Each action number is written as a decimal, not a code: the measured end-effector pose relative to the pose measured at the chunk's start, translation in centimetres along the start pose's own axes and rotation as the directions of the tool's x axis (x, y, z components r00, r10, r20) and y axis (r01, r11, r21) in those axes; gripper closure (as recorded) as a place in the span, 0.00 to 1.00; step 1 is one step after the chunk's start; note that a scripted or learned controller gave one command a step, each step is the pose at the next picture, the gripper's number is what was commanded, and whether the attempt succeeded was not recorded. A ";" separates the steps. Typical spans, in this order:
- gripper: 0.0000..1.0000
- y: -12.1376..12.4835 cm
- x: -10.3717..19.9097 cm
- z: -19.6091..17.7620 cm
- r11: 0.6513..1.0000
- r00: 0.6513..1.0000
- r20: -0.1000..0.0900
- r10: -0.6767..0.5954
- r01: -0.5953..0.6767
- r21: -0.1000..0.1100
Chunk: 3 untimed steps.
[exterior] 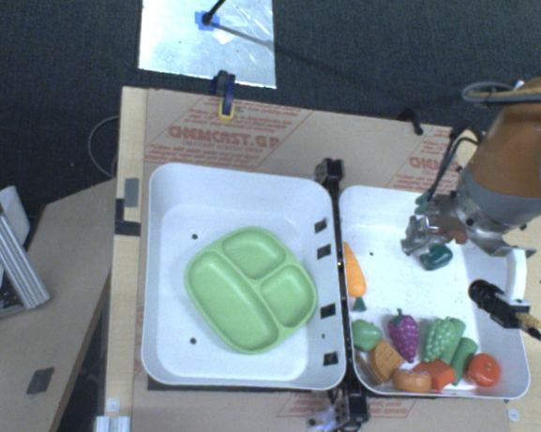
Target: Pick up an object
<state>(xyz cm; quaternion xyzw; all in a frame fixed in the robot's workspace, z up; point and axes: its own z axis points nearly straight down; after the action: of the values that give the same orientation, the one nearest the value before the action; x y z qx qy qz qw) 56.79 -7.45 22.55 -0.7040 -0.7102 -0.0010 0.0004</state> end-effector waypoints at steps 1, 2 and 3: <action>1.00 -0.7 6.0 0.2 1.000 1.000 0.000 -0.002 0.002 0.001; 1.00 -0.2 6.1 0.9 1.000 1.000 0.002 0.003 -0.003 0.000; 1.00 0.7 4.9 -0.5 1.000 1.000 0.002 0.008 -0.008 -0.002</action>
<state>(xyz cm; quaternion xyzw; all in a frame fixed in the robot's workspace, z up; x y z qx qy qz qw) 57.44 -2.53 23.10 -0.7067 -0.7075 -0.0009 -0.0010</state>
